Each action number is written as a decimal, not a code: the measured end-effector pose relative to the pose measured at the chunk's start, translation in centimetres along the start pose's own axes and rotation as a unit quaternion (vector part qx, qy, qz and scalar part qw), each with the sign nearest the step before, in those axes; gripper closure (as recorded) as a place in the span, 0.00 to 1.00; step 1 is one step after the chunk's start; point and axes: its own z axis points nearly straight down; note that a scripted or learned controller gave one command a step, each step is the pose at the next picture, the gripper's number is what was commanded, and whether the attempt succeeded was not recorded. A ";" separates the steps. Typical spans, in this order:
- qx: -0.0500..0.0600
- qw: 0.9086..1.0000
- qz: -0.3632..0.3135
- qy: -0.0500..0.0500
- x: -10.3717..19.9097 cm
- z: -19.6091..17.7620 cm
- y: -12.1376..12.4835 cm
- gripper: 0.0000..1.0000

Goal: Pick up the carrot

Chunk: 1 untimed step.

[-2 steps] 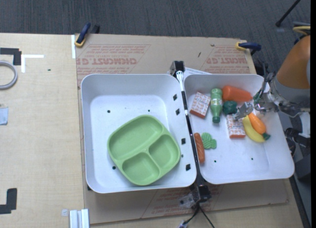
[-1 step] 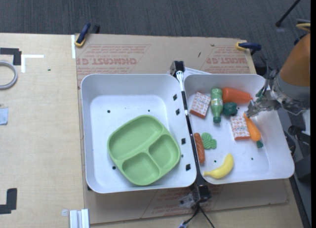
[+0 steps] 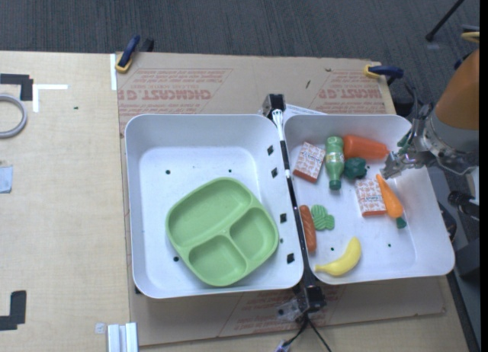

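The carrot (image 3: 390, 199) is a slim orange piece with a dark green stub at its lower right end. It lies on the floor of the right bin (image 3: 427, 263), near that bin's right wall and right beside a red-and-white carton (image 3: 370, 197). My gripper (image 3: 396, 163) reaches in from the right and hangs just above and behind the carrot's upper tip. The carrot still lies flat on the bin floor. The metal wrist parts hide how the jaws stand.
The right bin also holds a fatter orange vegetable (image 3: 366, 145), a green bottle (image 3: 334, 161), a dark green broccoli (image 3: 354, 168), a second carton (image 3: 309, 161), a sausage (image 3: 307, 227), a green leaf (image 3: 323, 219) and a banana (image 3: 341, 259). A green divided plate (image 3: 221, 230) lies in the left bin (image 3: 152, 152).
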 end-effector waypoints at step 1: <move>0.000 1.000 0.000 0.001 0.1 0.0 0.0 0.00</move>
